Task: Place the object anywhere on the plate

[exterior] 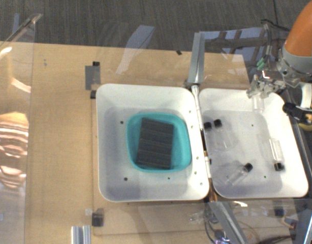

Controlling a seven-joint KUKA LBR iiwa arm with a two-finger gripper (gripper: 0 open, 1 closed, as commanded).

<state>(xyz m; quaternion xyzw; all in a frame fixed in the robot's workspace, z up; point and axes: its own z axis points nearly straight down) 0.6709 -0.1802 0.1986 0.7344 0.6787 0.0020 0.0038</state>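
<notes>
Teal plate [182, 151] sits in the middle of the left bin [110, 136], and a dark ribbed rectangular object [155, 143] lies flat on it, its long side slightly tilted. Relative to the plate, the right bin [293, 187] lies just to the right, its rim touching the left bin's rim along the centre seam. The right bin holds several clear tubes with black caps [275, 154], scattered and apart from one another. Both bins rest on the tan table [49, 151]. The arm's orange band [303, 32] is at the upper right, well away from the plate, with the tool [261, 84] at the far rim of the right bin. Tool opening: cannot be determined from this view.
</notes>
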